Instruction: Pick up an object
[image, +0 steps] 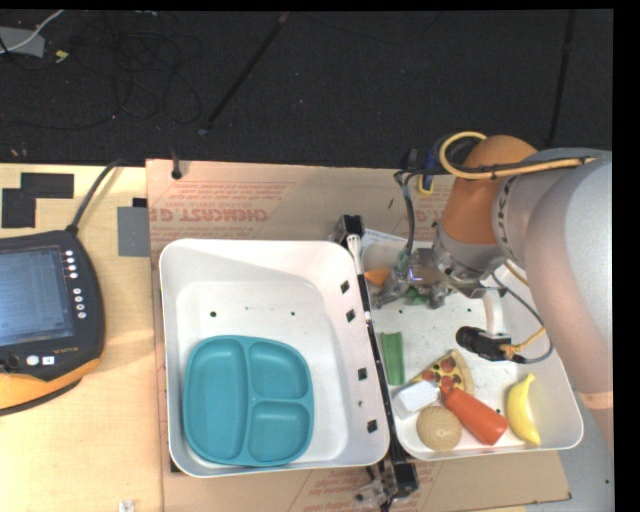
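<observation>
The grey arm (560, 250) comes over the right bin (572, 428) from that bin's right side and bends down toward its far left corner. The left bin (250, 252) stands against the right bin's left wall, and a teal divided plate (248, 400) lies in it, well apart from anything in the right bin. Far to the left of the right bin, beyond the other bin, a control pendant (40, 305) rests on the bench.

The gripper (418, 285) sits low in the right bin's far left corner. Cables and the wrist crowd it, so I cannot tell whether it is open or closed, and nothing can be seen gripped in it.

The things that could be picked are all in the right bin. Along its near edge lie a banana (522, 408) towards the right wall, a red-orange carrot-like piece (475, 415) just left of the banana, and a round tan object (438, 428) touching that piece. A green stick (392, 357) lies along the left wall; a white block (413, 398) and a pizza-slice toy (450, 372) sit mid-bin. A small orange piece (376, 276) lies in the far left corner, just beside the gripper.

By my reading the reach is made, probably for that orange piece; the grasp is unconfirmed and the lift is not yet done.
</observation>
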